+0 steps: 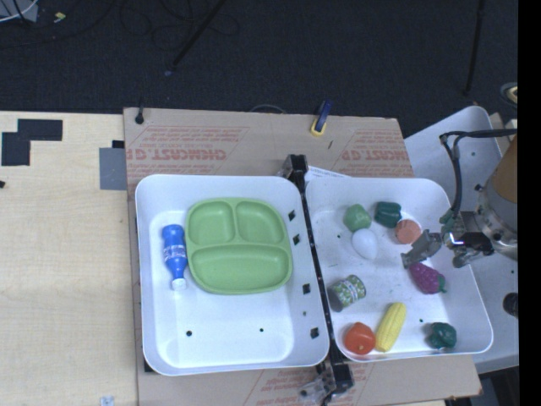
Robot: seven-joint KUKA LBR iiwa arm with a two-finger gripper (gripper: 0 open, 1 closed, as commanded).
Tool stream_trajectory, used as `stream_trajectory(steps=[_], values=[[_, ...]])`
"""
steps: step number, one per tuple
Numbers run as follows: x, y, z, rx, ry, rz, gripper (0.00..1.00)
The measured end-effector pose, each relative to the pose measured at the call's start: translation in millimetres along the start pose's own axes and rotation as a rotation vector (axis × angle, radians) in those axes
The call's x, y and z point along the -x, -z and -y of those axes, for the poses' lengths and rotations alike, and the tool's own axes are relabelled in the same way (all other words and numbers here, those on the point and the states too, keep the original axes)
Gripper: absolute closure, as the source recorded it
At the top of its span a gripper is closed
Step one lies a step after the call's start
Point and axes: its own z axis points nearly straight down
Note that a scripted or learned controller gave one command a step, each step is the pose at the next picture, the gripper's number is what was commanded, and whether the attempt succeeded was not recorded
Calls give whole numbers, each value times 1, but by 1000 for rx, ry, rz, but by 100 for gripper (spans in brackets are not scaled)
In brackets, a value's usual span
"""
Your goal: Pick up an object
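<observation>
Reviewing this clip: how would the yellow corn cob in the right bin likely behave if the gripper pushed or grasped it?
The corn cob lies flat and looks rounded, so a sideways push would probably roll it. It touches the tomato, which may shift too. Likely light, stiff plastic; its tapered ends could slip.

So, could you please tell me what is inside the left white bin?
The left white bin holds a green divided plastic plate and, beside it, a blue plastic bottle lying down. Whatever is beneath the plate is covered.
</observation>
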Motion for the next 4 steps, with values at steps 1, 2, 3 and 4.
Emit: stream_trajectory(steps=[1,2,3,4], values=[[0,6,-2,11,2,2,0],[-6,-58,0,5,3,0,0],[-10,-119,8,4,2,-1,0],[-12,-172,8,6,3,0,0]])
